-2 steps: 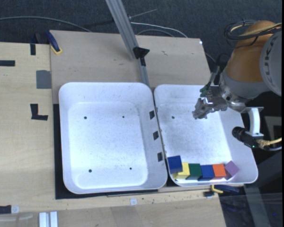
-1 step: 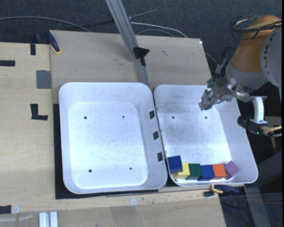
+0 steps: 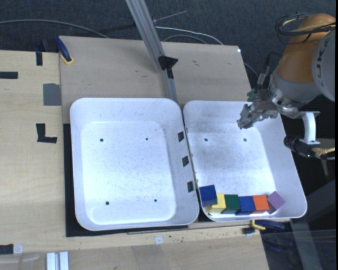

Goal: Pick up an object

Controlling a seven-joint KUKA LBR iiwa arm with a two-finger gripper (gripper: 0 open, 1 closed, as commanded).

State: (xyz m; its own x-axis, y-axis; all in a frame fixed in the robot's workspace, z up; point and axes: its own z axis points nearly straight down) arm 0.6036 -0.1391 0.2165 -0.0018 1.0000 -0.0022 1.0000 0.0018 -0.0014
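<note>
Blocks (image 3: 239, 202) line the right bin's (image 3: 281, 151) near wall (end effector (image 3: 247, 120) apparently empty, aperture unclear).

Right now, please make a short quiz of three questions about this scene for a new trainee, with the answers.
1. True or false: the blocks lie along the near wall of the right bin.
2. Which block is at the far right of the row? A) blue B) purple C) green
3. Fill in: the gripper is above the ____ part of the right bin, away from the blocks.

Key
1. True.
2. B; the purple block.
3. Far. It hangs near the bin's far right corner.
</note>
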